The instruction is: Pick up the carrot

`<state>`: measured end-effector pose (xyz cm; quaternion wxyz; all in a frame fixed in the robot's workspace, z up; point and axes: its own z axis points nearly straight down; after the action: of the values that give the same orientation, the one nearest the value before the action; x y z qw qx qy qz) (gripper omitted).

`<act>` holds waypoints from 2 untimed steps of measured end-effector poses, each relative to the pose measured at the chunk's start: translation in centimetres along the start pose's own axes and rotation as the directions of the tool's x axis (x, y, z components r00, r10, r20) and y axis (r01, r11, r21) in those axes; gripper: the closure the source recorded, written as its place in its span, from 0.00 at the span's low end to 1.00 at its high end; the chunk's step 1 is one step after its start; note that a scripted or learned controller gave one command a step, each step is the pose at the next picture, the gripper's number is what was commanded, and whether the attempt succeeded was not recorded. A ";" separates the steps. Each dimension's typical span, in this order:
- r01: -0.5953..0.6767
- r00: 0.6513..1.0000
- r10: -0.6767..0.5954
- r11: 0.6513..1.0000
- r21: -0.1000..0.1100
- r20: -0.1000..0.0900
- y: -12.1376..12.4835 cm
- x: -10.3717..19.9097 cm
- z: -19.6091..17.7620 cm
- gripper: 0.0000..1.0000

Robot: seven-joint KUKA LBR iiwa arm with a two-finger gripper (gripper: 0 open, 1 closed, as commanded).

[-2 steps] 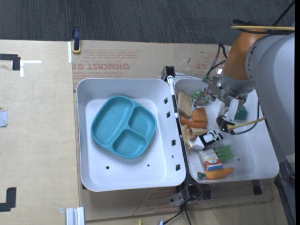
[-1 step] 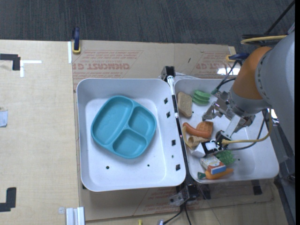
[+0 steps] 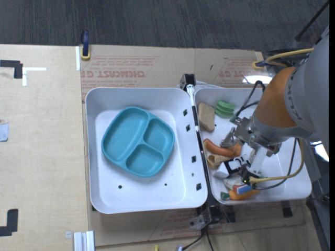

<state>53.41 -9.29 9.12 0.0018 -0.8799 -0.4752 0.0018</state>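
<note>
Bright, even overhead light, soft shadows along the left bin (image 3: pixel 172 192) walls, focus reasonably sharp throughout.

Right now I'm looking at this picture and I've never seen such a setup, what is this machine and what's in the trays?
One camera looks down at a slant on a bench. A grey robot arm with an orange band reaches in from the right; its tool hangs low over the right shallow white bin. That bin holds an orange toy carrot, a tan bread slice, a green ridged piece and small bits I can't identify. The left white bin holds a teal three-compartment plate. Whether the tool grips anything, I can't tell.
</note>
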 end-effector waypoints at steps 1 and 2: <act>-0.005 1.000 0.005 1.000 0.001 0.000 0.1 0.0 -0.9 1.00; -0.006 1.000 0.006 1.000 0.002 0.000 0.1 0.0 -0.9 0.00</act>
<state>53.48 -9.38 9.98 0.0024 -0.8812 -0.4728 0.0022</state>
